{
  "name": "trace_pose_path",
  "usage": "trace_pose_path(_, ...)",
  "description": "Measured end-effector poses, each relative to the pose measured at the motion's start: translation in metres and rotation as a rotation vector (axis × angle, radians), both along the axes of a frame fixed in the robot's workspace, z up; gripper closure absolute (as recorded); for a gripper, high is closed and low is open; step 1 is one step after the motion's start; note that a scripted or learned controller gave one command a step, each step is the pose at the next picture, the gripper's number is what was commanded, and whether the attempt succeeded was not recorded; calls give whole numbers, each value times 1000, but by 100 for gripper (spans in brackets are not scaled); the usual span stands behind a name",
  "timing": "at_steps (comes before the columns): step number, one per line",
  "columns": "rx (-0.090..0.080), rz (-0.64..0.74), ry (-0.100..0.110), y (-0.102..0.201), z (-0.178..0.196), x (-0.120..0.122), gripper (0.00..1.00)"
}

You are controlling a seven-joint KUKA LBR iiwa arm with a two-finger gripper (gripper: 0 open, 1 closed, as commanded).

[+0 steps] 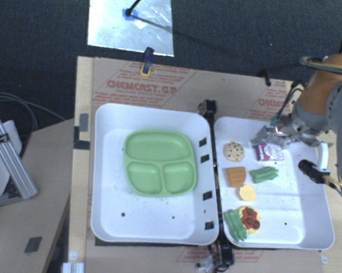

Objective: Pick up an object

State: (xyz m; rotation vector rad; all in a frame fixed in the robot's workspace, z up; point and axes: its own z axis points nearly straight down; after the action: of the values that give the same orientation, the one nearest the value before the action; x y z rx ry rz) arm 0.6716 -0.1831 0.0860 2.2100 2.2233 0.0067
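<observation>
Whether my jaws are spread or closed I cannot tell. Seen from above, my gripper (275, 133) is a knot of metal hanging near the far edge of the right bin (305, 223), and I claim no hold on anything.

Just on its near side lies a white-and-maroon packet (270, 151), so close that I cannot say whether we touch. I judge it the likeliest thing to pick. It looks flat and soft, which worries me. If I come down off its centre I may pinch only a corner, and it could slide free on the lift. I might also skate over the top and close on nothing.

A green toy vegetable (263, 174) sits just beside the packet, towards the near edge. A clumsy close could shove one into the other or catch both. The cookie (234, 151) lies near, towards the bin's inner wall, and a sideways nudge would send the packet that way.

Further towards the near edge, the toast slice (235, 176) and yellow disc (247, 193) are less at risk. The left bin (106, 207) and its green divided plate (161, 147) are well apart.
</observation>
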Motion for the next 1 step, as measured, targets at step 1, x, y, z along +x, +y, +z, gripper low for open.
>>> trace_pose_path(1, 2, -4, 5, -23, 0, -2, 0)
